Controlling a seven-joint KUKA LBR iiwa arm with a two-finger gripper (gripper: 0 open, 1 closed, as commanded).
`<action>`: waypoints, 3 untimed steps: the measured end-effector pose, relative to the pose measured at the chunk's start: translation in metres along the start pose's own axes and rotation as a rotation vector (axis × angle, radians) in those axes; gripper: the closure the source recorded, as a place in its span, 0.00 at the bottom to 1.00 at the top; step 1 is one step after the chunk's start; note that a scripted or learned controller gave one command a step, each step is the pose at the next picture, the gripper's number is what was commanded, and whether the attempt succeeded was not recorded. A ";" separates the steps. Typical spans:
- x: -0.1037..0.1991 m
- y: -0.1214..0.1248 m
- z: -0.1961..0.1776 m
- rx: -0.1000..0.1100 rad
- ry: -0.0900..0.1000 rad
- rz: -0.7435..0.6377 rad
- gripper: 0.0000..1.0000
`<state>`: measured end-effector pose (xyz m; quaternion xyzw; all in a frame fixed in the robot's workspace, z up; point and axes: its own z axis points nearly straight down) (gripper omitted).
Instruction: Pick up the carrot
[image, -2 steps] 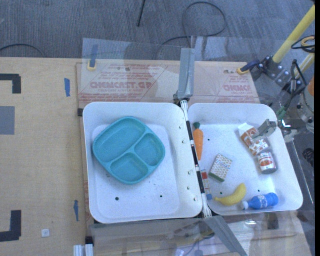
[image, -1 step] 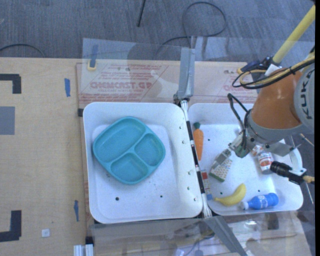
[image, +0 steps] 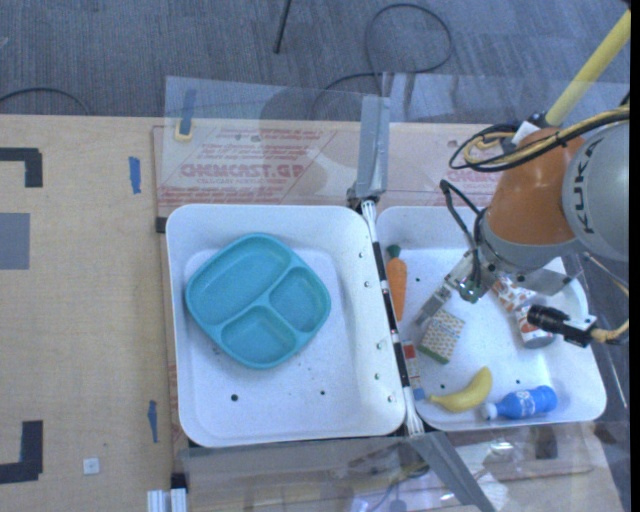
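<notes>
The jaws (image: 437, 305) hang over the right bin (image: 590, 385); whether they are wide or narrow I cannot tell. The carrot (image: 397, 285) lies just left of them by the bin's left wall, apart from them. Below them are a small packet (image: 441, 337), a banana (image: 464, 391) and a blue bottle (image: 522, 402).

1. The arm (image: 600, 195) is a grey rounded shell with black "KU" lettering.
2. An orange band (image: 535, 205) wraps it just beside that lettering.
3. Black and yellow cables (image: 490, 150) loop above the band.
4. The gripper (image: 450, 298) below the band is silver metal.
</notes>
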<state>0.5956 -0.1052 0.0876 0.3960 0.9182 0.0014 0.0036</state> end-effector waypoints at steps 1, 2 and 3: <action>-0.005 -0.001 -0.013 -0.008 -0.012 0.007 1.00; 0.069 0.042 -0.098 0.004 0.002 0.392 1.00; 0.166 0.024 -0.097 0.006 0.004 0.318 1.00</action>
